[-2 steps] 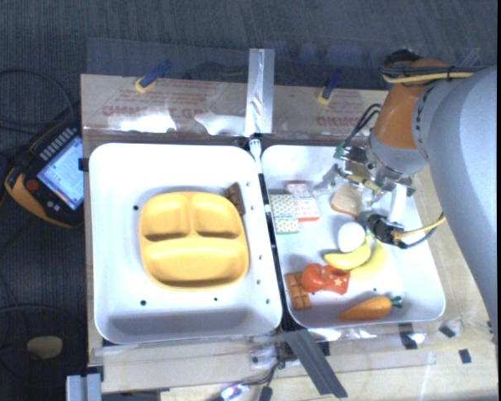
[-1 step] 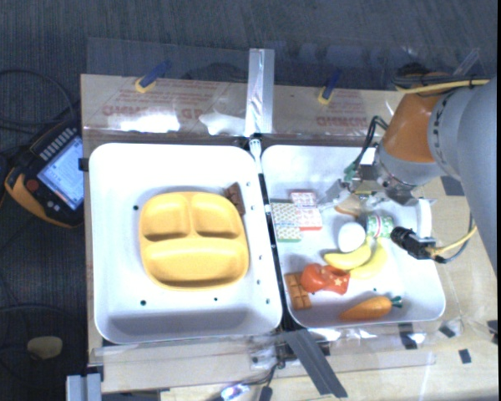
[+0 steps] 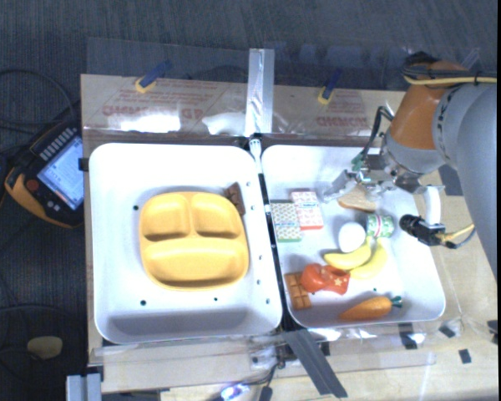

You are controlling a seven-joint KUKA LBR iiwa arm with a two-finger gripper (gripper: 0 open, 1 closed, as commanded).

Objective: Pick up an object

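My gripper (image 3: 366, 179) hangs over the back of the right bin (image 3: 417, 295), below the orange wrist band. Just under its tip lies a tan bread slice (image 3: 357, 199); whether they touch I cannot tell. In front of the slice sit a white egg (image 3: 350, 237), a green-and-white can (image 3: 382, 225) and a yellow banana (image 3: 359, 259). Two small patterned boxes (image 3: 297, 215) lie by the bin's left wall. A red toy (image 3: 326, 280), a brown waffle piece (image 3: 295, 290) and an orange carrot (image 3: 366, 308) rest along the front.
The left bin (image 3: 117, 307) holds a yellow divided tray (image 3: 194, 238) with a small brown piece (image 3: 233, 195) at its back right corner. A handheld controller (image 3: 54, 174) with cables lies on the floor to the left. Clips hold plastic sheeting behind the bins.
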